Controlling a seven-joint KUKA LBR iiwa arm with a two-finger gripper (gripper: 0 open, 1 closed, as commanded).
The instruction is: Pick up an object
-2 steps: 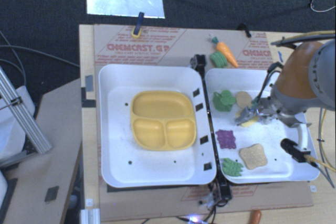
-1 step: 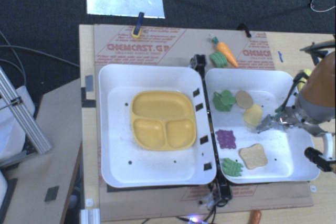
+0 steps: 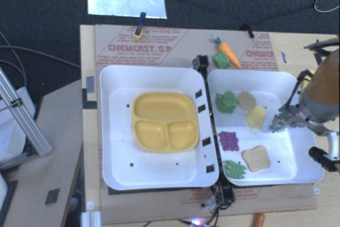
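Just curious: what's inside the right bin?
The right bin holds green broccoli, a tan disc, a yellow piece, purple grapes, toast and a green leaf. The arm hides the far corner.

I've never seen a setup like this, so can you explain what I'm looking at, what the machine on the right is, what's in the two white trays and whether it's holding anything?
This is one picture from a camera fixed above a bench, looking down at a slant. The grey and orange machine entering from the right is a robot arm; its gripper hangs over the right bin.

That bin holds toy food: a green leafy piece, a tan round piece, a pale yellow piece, purple grapes, a bread slice and another green piece.

The left bin holds a yellow divided plate. A toy carrot lies outside on the bench.

I see nothing held.
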